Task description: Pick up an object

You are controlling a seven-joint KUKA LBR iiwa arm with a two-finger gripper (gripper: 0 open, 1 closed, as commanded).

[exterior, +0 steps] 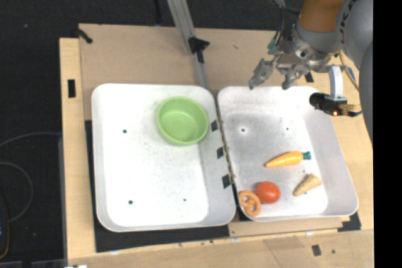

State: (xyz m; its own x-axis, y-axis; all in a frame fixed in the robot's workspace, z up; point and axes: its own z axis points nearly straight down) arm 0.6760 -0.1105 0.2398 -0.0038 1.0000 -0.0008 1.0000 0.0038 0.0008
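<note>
Nearest the camera, and farthest from the tool, a ring-shaped orange piece [249,203] lies in the near corner of the bin [251,110] that the tool hangs over, close against the wall shared with the other bin. A red tomato [268,192] sits just beside it, a little closer to the tool. A tan wedge [307,184] lies near the tomato, apart from it, on the side toward the arm. A carrot [287,159] with a green end comes next, lying on its side between these pieces and the tool, though still well apart from the tool.

A green bowl [183,121] stands upright in the far part of the other bin [113,135], off to one side of the tool and across the shared wall.

The tool [274,78] hangs above the far rim of its bin, its two fingers spread apart with nothing between them. Beyond it, the bare tabletop [138,53] carries a slanted metal post [176,3].
</note>
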